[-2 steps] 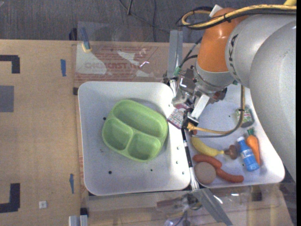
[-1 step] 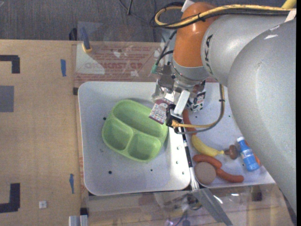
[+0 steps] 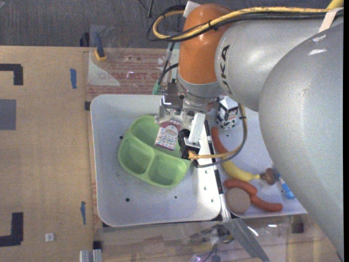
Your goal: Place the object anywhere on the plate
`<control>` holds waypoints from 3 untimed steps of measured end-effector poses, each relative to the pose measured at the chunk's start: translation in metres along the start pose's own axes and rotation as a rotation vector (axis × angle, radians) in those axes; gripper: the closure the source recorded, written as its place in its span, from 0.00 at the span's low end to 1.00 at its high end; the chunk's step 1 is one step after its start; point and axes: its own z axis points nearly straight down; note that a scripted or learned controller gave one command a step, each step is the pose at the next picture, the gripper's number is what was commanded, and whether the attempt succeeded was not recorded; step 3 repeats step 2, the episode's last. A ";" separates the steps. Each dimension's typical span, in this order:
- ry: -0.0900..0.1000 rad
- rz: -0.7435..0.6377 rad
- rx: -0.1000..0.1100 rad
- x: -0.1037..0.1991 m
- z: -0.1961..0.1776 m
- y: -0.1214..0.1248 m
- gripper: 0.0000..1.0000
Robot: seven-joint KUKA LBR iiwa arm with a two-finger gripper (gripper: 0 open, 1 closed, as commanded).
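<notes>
I see the jaws (image 3: 170, 125) closed on a small pink-labelled packet (image 3: 167, 136) above the green divided plate (image 3: 148, 162) in the left bin (image 3: 109, 201).

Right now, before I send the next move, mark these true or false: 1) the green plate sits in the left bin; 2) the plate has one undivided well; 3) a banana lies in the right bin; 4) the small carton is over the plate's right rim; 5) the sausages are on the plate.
1) True: the green plate lies in the left bin.
2) False: it has three compartments.
3) True: the banana lies in the right bin.
4) True: the small carton is there, below the gripper.
5) False: the sausages lie in the right bin.
</notes>
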 end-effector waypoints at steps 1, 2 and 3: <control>0.000 0.000 0.000 0.000 0.000 0.000 0.00; 0.000 0.000 0.000 0.000 0.000 0.000 0.00; 0.000 0.000 0.000 0.000 0.000 0.000 0.00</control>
